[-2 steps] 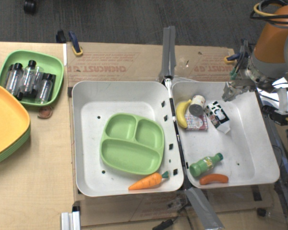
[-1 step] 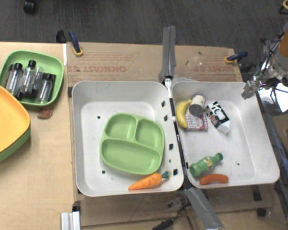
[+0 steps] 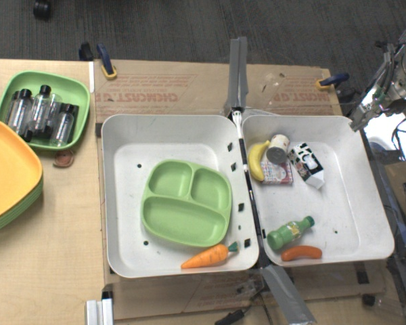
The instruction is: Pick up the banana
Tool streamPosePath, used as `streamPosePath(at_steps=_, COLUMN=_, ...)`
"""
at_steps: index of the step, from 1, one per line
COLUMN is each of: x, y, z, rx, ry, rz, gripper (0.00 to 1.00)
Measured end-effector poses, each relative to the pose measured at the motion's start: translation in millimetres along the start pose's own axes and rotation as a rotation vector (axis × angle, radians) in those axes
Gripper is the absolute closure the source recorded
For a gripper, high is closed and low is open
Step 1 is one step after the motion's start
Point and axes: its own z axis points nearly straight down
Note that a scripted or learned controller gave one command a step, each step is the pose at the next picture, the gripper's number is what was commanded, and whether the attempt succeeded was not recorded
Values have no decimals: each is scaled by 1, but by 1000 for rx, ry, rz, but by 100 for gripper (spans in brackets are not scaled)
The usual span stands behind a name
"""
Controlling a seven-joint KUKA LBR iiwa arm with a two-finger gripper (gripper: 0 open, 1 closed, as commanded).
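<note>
Approach step, nothing gripped: banana (image 3: 257, 160) against right bin's (image 3: 365, 208) left wall, touching can (image 3: 277, 148), arm (image 3: 386, 90) parked past far-right corner, jaws too blurred to tell, perhaps spread; next, reach across and descend beside can.

A lab: clamped cardboard bench (image 3: 189, 90), white bins (image 3: 115, 181), toy food.

Arm (image 3: 391, 87) cut off by right edge, its detail blurred. Orange plates (image 3: 7, 175) cropped at left edge. Pink packet (image 3: 279, 172) partly hidden under can (image 3: 277, 149).
</note>
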Motion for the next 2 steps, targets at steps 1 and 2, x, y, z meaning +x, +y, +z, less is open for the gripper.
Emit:
streamPosePath(at_steps=1, x=7, y=10, z=-58, rx=0, ry=0, rz=-78, gripper=100)
streamPosePath(at_steps=2, x=-4, y=14, z=-96, rx=0, ry=0, rz=-129, gripper=100)
